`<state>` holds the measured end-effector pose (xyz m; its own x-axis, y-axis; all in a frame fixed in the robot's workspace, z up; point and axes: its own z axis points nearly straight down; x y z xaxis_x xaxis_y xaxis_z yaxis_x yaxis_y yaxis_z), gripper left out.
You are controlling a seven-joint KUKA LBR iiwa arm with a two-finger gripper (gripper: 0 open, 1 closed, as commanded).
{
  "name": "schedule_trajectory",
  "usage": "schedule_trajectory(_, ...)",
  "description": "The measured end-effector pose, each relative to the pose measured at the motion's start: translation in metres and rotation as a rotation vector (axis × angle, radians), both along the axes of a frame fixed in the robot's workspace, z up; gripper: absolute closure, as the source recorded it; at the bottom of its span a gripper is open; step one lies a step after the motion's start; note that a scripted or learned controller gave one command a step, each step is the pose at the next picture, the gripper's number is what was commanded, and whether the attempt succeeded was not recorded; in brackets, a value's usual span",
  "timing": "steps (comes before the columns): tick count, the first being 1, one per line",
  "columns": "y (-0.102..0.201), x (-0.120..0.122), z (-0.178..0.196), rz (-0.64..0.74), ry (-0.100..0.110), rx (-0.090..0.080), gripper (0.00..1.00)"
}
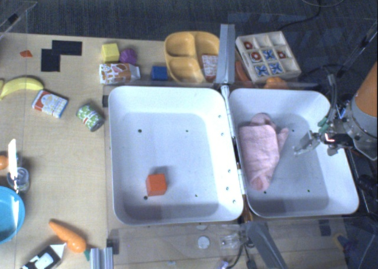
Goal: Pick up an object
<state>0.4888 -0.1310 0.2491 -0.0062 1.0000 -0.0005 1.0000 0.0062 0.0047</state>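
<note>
Camera view: pink rolled towel (260, 155) lies at right bin's (339, 200) left wall. Soft, light, will sag; pinch a top fold mid-roll. Tool (308, 142) hovers just right of it, spread, holding nothing.

Arm (365, 114) entering from right, end effector (313, 142) lowered
</note>
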Motion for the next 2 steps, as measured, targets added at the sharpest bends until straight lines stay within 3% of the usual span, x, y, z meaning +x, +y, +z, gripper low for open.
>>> schedule_trajectory(1, 0.022, 0.041, -0.102, 0.102, 0.001, 0.0, 0.0)
schedule_trajectory(2, 0.009, 0.105, -0.157, 0.024, -0.012, 0.001, 0.0)
